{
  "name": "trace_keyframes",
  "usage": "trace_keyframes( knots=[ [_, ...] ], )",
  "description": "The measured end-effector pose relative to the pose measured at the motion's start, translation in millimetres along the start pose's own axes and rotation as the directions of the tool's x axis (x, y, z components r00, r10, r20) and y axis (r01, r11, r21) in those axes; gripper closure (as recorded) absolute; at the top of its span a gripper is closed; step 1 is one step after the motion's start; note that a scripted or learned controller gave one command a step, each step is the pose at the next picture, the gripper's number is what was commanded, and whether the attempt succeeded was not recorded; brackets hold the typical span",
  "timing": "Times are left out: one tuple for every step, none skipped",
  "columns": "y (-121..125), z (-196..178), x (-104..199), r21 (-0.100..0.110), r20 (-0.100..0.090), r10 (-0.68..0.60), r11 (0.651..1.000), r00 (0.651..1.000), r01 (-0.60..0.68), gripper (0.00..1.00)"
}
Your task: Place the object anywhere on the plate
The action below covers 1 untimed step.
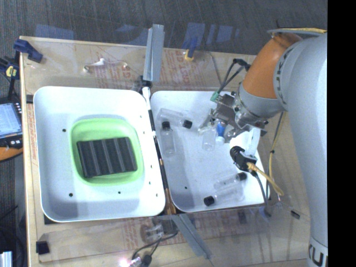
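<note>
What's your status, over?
Pincer low in right bin, beside clear vials. Nothing seen in grasp. Green plate in left bin, dark ridged insert on it.

The bench (pixel 83 54) is a pale wooden board with faded red print, set on dark carpet. Two shallow white bins lie on it side by side, touching along their inner edges: the left bin (pixel 50 149) and the right bin (pixel 189 188). A grey metal bar (pixel 153 52) rests on the board behind the seam between them, tilted slightly. A blue clamp (pixel 28 50) grips the far left corner, and a small blue and yellow clip (pixel 191 53) sits at the far edge. Near the front edge, a second grey bar (pixel 192 239) lies at a slant beside loose cables (pixel 147 243).
</note>
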<state>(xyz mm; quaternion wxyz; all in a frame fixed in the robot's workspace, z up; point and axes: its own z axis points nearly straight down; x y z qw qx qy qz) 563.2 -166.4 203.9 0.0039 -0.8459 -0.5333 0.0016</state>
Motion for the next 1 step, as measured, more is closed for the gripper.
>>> trace_keyframes(
  knots=[
    [0.1,-0.2,-0.1,0.0,0.0,0.0,1.0,1.0,0.0,0.0]
  ],
)
